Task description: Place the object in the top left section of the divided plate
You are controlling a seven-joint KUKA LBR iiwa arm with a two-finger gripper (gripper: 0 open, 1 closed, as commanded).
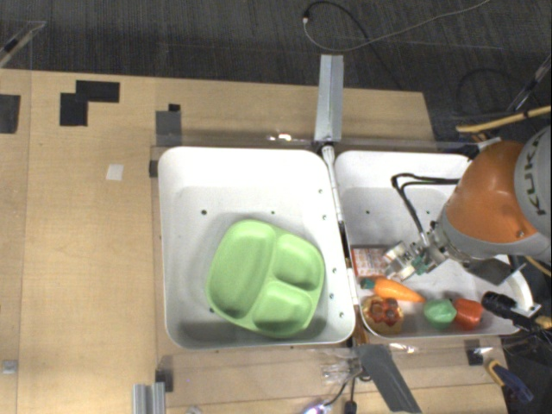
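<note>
Camera view: a smooth lime-green divided plate (pixel 266 276), rounded with three molded sections, lies in the left white bin (pixel 181 231). Whether the fingers of the gripper (pixel 404 262) are open or closed, I cannot tell; it hangs just above a tapered orange carrot (pixel 398 290) in the right bin (pixel 371 201).

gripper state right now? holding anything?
Two-finger gripper: cannot be told. It hangs low in the right white bin, just above the orange carrot; nothing visibly held.
</note>
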